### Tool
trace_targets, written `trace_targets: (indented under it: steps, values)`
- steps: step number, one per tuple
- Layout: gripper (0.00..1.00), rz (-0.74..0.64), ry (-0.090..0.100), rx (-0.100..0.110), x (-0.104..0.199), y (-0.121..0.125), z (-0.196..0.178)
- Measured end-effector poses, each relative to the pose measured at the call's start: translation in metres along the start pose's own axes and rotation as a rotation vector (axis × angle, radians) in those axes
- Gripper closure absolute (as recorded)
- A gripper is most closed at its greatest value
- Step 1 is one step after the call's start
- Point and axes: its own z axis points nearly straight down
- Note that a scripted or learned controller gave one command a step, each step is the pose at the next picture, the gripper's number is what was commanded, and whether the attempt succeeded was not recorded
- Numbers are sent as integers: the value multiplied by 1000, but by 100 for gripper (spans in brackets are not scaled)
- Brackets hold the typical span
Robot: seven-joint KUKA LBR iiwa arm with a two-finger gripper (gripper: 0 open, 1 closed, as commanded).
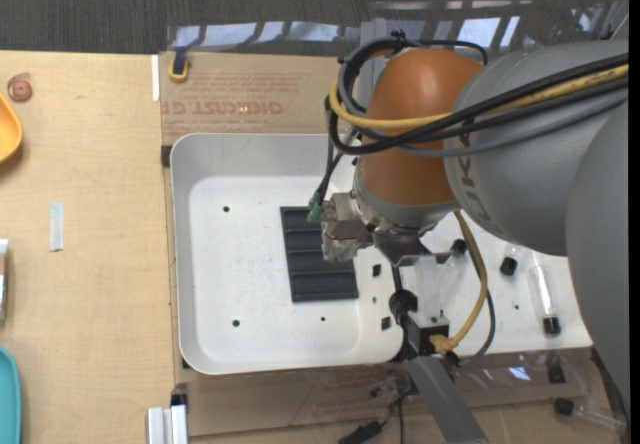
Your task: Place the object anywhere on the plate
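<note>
One dark ridged plate (318, 257) inside one white bin (215, 282).

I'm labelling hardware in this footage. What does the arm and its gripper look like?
The arm is bulky grey metal with a rounded orange band. Black and yellow cables loop around it. The gripper is a small grey metal block with a green connector.

**Layout of bench, referenced to the left bin**

A ridged rectangular block (318, 257) is found lying flat in the left bin (215, 232), right of its middle. The arm (470, 142) is positioned over the bin's right side, with the gripper (340, 232) at the block's right edge. A cardboard sheet (250, 97) is located behind the bin. To the bin's left, a wooden tabletop (90, 282) is seen.
</note>
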Motion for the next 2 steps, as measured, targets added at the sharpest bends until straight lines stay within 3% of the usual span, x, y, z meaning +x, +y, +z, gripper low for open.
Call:
trace_targets:
  steps: [1, 2]
  values:
    - [100, -366, -1, -2, 1, 22, -40]
    - [100, -771, -1, -5, 22, 73, -84]
